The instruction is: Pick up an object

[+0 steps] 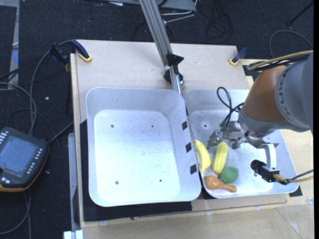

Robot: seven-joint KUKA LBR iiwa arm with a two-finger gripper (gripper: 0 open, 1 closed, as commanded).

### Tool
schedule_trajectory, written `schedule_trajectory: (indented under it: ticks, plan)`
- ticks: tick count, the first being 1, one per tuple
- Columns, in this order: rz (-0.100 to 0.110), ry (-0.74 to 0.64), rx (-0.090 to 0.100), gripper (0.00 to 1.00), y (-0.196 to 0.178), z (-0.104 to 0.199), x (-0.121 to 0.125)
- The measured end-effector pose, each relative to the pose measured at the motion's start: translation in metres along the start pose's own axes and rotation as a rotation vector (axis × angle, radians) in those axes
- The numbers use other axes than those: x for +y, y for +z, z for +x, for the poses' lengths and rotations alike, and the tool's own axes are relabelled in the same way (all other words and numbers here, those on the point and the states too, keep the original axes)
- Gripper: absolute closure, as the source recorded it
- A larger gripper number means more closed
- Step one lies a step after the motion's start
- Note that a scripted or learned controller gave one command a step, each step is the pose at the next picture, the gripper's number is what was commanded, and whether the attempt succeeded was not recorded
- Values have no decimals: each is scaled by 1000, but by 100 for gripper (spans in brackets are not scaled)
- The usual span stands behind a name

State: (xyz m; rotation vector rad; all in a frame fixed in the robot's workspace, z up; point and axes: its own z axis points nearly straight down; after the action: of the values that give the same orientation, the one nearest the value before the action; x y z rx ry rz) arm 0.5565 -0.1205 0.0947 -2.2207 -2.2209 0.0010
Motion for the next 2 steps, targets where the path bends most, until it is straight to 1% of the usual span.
schedule_trajectory:
  ticks: [1,2]
  plan:
    - [-1,0,0,100,-11,0,0]
    - [-6,0,-1,100,-71,2,-5]
